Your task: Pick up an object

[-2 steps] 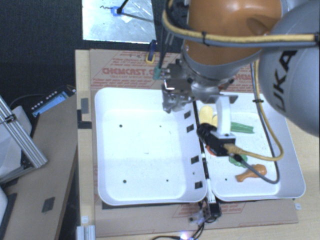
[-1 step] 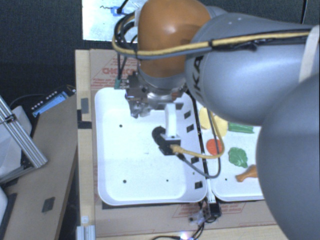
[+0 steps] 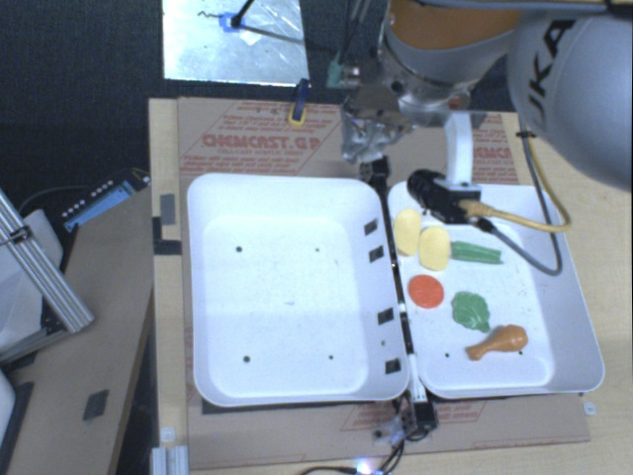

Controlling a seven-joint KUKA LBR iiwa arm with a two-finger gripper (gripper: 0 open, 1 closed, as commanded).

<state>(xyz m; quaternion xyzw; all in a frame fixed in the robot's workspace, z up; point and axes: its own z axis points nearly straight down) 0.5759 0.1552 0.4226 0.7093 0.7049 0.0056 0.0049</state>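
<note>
1. The gripper (image 3: 372,161) is seen at the far edge of the bins, right about over the seam where the left bin (image 3: 287,295) and right bin (image 3: 579,354) meet. Nothing is gripped, as far as can be seen, and whether it's open or closed can't be told (too blurry up there).
2. All the pickable stuff is found in the right bin, on the side nearer the seam.
3. Two pale yellow lumps (image 3: 407,231) (image 3: 435,247) are parked side by side and touching, closest to the gripper.
4. A green pod (image 3: 475,254) is laid just beside the second lump.
5. An orange-red disc (image 3: 426,291) is placed below the lumps, with a green leafy piece (image 3: 471,311) next to it.
6. A brown drumstick (image 3: 497,341) is set nearest the camera, apart from the rest.
7. Both bins are rested on a cardboard sheet (image 3: 257,139) with red print.
</note>
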